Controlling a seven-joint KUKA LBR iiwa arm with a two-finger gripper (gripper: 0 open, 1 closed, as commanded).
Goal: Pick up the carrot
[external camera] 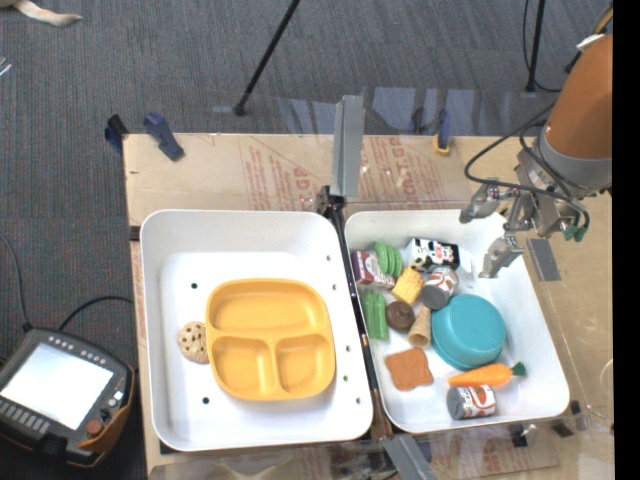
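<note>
Grey tool (492,236) | fingers spread apart, holding nothing | carrot (484,375) well apart

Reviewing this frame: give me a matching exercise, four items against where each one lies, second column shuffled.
Items:
1. carrot
2. cookie
3. teal bowl
4. yellow tray

Places:
A. middle of the left bin
B. right bin, just above the carrot
C. left bin, against the tray's left edge
D. right bin, near its front edge, above a small can

Pairs: 1-D, 2-C, 3-B, 4-A
</note>
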